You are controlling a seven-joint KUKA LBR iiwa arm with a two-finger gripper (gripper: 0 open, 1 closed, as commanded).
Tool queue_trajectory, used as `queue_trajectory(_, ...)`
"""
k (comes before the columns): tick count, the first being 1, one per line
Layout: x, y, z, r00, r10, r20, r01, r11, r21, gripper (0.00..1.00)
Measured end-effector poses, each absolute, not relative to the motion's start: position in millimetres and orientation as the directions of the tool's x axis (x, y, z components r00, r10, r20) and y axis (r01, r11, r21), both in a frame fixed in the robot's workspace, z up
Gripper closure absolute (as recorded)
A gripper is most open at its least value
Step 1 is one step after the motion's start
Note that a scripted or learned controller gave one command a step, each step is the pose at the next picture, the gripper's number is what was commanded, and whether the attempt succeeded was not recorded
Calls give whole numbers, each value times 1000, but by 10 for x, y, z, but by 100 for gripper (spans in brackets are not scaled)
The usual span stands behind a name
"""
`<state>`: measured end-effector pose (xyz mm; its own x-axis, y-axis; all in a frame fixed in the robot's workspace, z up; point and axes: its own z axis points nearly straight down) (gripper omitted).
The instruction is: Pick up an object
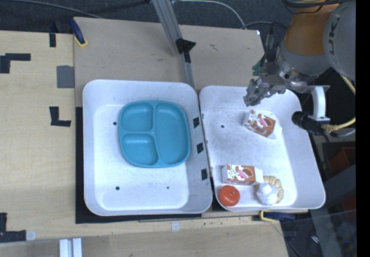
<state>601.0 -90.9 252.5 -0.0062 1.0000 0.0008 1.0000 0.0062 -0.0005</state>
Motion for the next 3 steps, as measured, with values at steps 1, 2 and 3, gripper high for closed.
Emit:
queue_trajectory(1,6112,-477,2508,-6,1000,1,1000,6,-1,100)
queue_trajectory(2,6167,44,2432,-6,1000,1,1000,6,-2,100)
queue_trajectory(3,6396,578,2284,-6,1000,1,1000,6,-1,100)
